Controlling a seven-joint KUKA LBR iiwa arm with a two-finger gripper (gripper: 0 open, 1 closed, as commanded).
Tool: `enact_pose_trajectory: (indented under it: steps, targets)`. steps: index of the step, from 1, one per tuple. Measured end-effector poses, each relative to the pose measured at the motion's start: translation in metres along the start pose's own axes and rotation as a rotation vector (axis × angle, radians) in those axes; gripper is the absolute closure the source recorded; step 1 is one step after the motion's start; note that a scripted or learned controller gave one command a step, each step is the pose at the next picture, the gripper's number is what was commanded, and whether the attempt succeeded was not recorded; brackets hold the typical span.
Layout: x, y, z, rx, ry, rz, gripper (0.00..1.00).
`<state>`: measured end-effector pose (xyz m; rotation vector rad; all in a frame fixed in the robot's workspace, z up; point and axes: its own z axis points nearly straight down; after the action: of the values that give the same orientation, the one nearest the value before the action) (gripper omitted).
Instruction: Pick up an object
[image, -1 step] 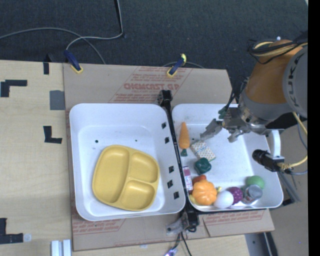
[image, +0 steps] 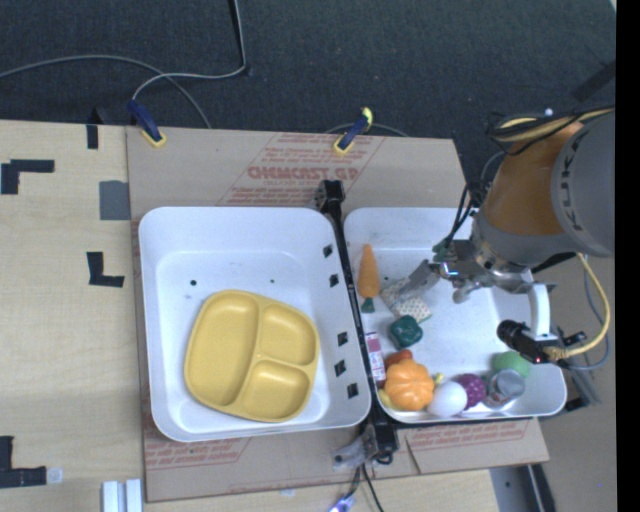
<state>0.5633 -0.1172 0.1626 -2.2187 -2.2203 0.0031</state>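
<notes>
Nearest the lens sat the arm (image: 545, 190), grey with its orange band, reaching in from the right over the right bin (image: 455, 225), and the end effector (image: 425, 283) was low over that bin's upper middle. From this one slanted view I couldn't tell how wide its fingers stood, nor whether anything was caught in them; a pale, speckled scrap (image: 412, 304) lay just at its tip, touching or nearly so. So where did the pickings lie? The orange carrot (image: 368, 271) was just to the left of the tip, against the divider, its long axis running up and down the bin, narrow end uppermost. The dark green piece (image: 405, 330) lay just below the tip. Further down, in the near corner, crowded the orange pumpkin (image: 408, 384), a white ball (image: 448, 397) and a purple piece (image: 472, 389). Over in the left bin (image: 165, 235) the yellow divided plate (image: 252, 355) lay well apart. My read: carrot leftward or green piece downward, both short reaches.
</notes>
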Motion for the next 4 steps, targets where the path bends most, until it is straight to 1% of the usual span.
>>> enact_pose_trajectory:
  steps: [1, 2, 3, 4]
  targets:
    - [0.017, -0.012, 0.077, -0.004, 0.000, 0.000, 0.00]
    - [0.016, -0.011, 0.067, -0.006, -0.002, 0.000, 1.00]
    - [0.016, -0.011, 0.067, -0.006, -0.001, 0.000, 0.00]
    - [0.021, -0.048, 0.076, -0.009, -0.003, 0.000, 0.00]
